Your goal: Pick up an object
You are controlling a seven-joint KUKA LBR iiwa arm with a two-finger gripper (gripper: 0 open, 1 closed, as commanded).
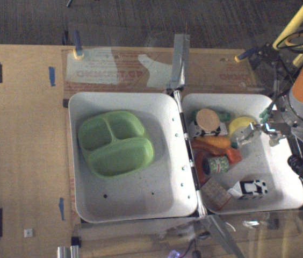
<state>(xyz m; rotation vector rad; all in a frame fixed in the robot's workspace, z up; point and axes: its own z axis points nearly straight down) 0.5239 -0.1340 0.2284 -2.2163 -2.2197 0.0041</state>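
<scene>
Nearest the camera, near edge of the right bin (280,203): a small black-and-white carton (252,187) lying on its side, with a flat brownish block (216,192) just left of it. Both sit apart from the main clutter, so they look like the easier picks.

Rest of the candidates are bunched against the bin's left wall: green can (216,164) on its side, orange carrot-like piece (211,142) touching it on the far side, a cork-topped round thing (208,120) farther back, yellow ball-like object (240,124) right of that. Tight pile, likely dumped in at random.

Gripper (248,136) comes in from the right and hangs just near-side of the yellow object, tip angled toward the pile. Can't tell whether it's spread or pinching; nothing visibly held. My read: it's on approach, no pick yet.

Left bin (87,198) holds a green divided plate (115,143), upright, toward the far-left.

Bins sit side by side on a tan cardboard-covered bench (22,160) with blue tape bits and black corner marks. Dark carpet beyond the far edge.
</scene>
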